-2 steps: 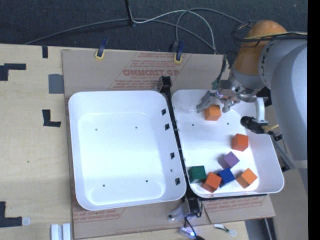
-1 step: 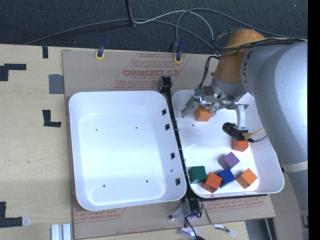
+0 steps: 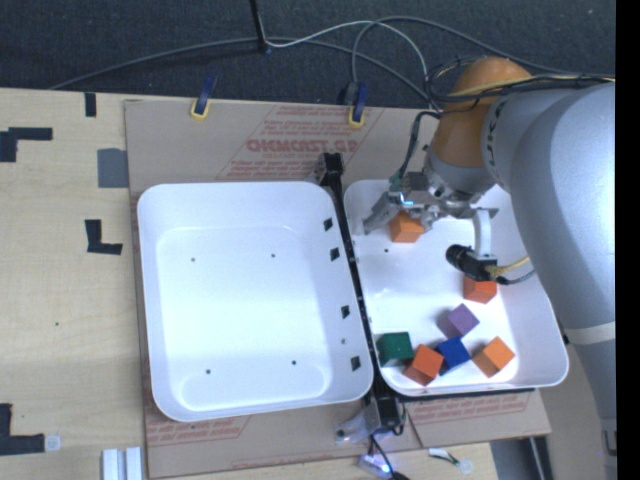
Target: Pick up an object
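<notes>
Here, a grey robot arm reaches into the right bin (image 3: 540, 368) of two white bins, its gripper (image 3: 404, 215) low over an orange block (image 3: 406, 230).

The risk, as I judge it, is a failed grasp: the orange block sits near the bin's far left corner, close to the divider between the bins, so a finger could catch the wall or nudge the block aside instead of closing on it. The gripper's metal fingers (image 3: 378, 214) appear spread fairly wide, angled down to either side of the block's top; whether they touch it is too small to tell, and nothing is clearly held between them. More blocks lie well apart toward the near edge: a red block (image 3: 480, 290), a purple block (image 3: 460, 320), a green block (image 3: 394, 347), a blue block (image 3: 452, 354) and two further orange ones. The left bin (image 3: 160, 208) sits beside it.
</notes>
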Controlling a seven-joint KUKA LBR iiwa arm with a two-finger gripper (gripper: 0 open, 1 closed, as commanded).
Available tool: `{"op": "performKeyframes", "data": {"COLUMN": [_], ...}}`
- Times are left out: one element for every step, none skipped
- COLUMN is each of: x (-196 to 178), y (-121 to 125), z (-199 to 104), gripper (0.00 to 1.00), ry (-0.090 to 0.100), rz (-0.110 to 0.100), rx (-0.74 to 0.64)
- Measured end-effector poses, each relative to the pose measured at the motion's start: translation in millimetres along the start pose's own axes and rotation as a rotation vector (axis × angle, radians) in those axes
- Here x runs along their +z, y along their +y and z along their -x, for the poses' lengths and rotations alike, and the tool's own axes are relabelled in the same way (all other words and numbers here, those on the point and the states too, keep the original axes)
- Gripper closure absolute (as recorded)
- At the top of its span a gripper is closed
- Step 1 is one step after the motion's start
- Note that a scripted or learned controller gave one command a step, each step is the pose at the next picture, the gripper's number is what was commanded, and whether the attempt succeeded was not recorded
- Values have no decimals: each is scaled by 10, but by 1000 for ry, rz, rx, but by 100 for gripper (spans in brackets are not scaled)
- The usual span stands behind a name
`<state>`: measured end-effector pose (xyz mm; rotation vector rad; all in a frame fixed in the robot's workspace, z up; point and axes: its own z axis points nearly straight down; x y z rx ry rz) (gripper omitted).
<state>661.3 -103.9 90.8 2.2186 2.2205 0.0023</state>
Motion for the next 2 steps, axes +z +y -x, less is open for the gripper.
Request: {"op": "performKeyframes", "data": {"x": [-4, 2], "y": [84, 31], "z": [-76, -122], "gripper": [0, 0], "ry": [-1, 0], "rz": [-1, 0], "rx": [2, 1]}}
